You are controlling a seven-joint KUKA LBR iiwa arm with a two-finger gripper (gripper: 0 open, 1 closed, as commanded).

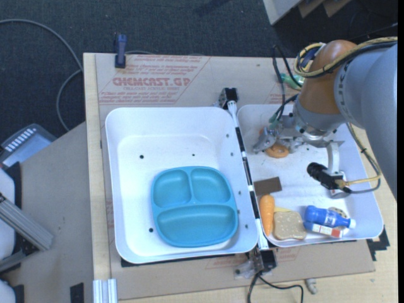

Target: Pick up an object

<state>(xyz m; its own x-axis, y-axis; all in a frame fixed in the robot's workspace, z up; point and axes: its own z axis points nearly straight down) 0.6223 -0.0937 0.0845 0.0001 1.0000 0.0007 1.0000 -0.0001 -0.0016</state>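
Observation:
My gripper [276, 145] is low over the back of the right bin [372, 223], with the grey arm reaching in from the right. Its fingers stand open on either side of a small orange round piece [276, 151] that lies on the bin floor. Nothing is lifted. Nearer the front lie a brown flat rectangle [267, 185], an orange carrot [267, 213], a slice of bread [289, 226] and a blue and white bottle [327, 220] on its side.
The left bin [126, 137] holds a blue divided plate [194, 205] toward its front. A black clip [228, 96] sits at the back where the bins meet. The bench edge runs close behind both bins.

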